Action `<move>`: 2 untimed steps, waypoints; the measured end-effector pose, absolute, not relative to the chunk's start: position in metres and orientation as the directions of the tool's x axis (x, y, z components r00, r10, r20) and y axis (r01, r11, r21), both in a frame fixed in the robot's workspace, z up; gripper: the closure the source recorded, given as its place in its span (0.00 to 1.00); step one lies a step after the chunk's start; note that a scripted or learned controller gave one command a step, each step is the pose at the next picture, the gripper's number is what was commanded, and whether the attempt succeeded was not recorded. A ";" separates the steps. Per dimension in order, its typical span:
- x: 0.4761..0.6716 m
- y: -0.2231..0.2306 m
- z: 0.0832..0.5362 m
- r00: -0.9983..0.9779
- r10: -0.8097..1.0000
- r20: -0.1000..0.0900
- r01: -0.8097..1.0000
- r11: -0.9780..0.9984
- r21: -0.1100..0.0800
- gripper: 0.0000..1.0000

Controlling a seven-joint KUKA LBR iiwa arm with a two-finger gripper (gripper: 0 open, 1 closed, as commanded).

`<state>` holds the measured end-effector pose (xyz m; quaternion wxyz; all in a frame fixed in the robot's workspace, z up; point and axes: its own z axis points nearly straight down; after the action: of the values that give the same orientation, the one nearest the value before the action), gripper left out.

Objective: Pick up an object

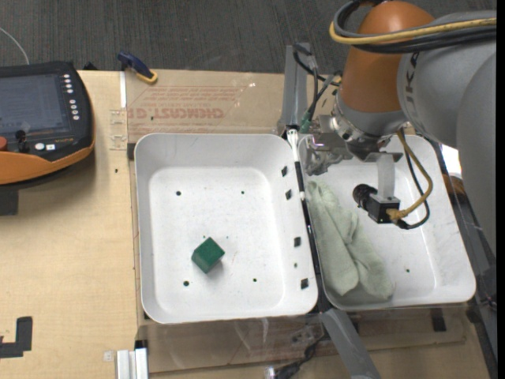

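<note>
A small green cube [208, 255] lies in the left bin [158, 212], in its front half and left of centre. A pale green cloth [347, 247] stretches along the left side of the right bin [442, 251], from below the gripper towards the front rim. My gripper [318, 163] hangs over the back left corner of the right bin, next to the divider between the bins and just above the cloth's far end. The wrist and its metal housing hide the gripper's tips. Nothing can be seen held.
A teach pendant [39, 125] rests on the bench at the far left. Cardboard [189, 105] lies behind the left bin, with a blue and yellow clamp [138, 67] at its corner. A black unit on cables [377, 204] hangs from the arm over the right bin.
</note>
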<state>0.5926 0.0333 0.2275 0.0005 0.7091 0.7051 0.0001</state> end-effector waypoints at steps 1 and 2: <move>0.558 0.035 0.190 0.050 0.999 -0.002 0.999 -0.050 -0.005 1.00; 0.563 0.004 0.191 0.286 0.958 -0.002 0.958 -0.286 -0.003 1.00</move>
<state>0.5629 0.0045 0.1907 -0.0003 0.8017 0.5977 -0.0018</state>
